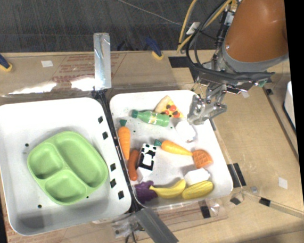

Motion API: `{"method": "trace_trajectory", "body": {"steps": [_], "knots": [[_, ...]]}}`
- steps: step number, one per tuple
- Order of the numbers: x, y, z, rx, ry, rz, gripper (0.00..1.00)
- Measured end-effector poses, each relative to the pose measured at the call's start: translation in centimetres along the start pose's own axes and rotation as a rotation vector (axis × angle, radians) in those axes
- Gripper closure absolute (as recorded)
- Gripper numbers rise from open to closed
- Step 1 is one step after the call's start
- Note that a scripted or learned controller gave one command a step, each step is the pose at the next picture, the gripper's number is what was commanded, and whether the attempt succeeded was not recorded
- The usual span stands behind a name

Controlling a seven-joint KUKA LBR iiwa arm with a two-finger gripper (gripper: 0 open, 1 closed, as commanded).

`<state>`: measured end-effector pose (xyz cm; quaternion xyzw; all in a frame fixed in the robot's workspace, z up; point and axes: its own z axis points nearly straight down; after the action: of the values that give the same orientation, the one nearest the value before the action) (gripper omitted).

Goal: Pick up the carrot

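The carrot (126, 149) lies in the right bin (216, 139), right against its left wall, with the green top pointing far and the tip pointing near. A second carrot (174, 147) lies near the middle of the same bin, pointing to the right, with a little free floor around it. Between the two carrots stands a black and white block (148, 156), touching or almost touching the first one, so there is little room on that side. At the far edge are a green bottle (151, 117) and a pizza slice (167, 106). Along the near edge lie a purple piece (144, 190), a banana (168, 188) and a yellow piece (198, 189), with a waffle-like orange piece (202, 158) above them. The gripper (199, 113) hangs over the far right corner of this bin, well apart from both carrots; its fingers look close together with nothing between them. The left bin (13, 126) holds a green divided plate (66, 166) with open floor all around it.
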<state>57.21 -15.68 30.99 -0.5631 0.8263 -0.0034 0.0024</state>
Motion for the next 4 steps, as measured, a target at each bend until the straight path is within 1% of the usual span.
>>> {"method": "trace_trajectory", "body": {"steps": [1,2,3,4], "knots": [[-3.2,5.2,7.7,-0.011,0.000,0.170,1.00],[-3.3,-4.3,-0.3,0.000,-0.001,0.149,1.00],[2.2,2.2,11.0,-0.017,0.002,0.241,1.00],[0.9,9.8,7.5,-0.006,0.000,0.187,1.00]]}}
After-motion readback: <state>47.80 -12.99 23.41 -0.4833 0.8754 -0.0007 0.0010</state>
